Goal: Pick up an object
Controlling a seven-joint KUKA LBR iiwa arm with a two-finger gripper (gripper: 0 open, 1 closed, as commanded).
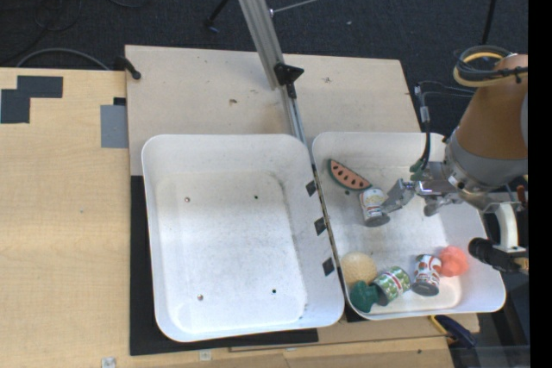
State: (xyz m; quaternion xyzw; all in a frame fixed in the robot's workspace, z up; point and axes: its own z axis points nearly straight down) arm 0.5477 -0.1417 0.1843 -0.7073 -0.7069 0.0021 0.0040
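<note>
Your gripper (pixel 385 202) sits in the right bin (pixel 483 299) against a small can (pixel 373 206), but you cannot tell whether it grips it. A watermelon slice (pixel 348 176) lies just behind it; along the near wall crowd a tan ball (pixel 358 265), green toy (pixel 363 296), two more cans (pixel 392 283) and an orange ball (pixel 454 261).

The arm (pixel 492 129) reaches in from the right edge of the camera view, its orange band widest there, with the grey wrist section below it. From the wrist the gripper (pixel 379 207) extends leftward and slightly downward, nearly level with the bench. Its 2 fingers (pixel 395 196) sit against a small can (pixel 373 207), the can at their tips.
</note>
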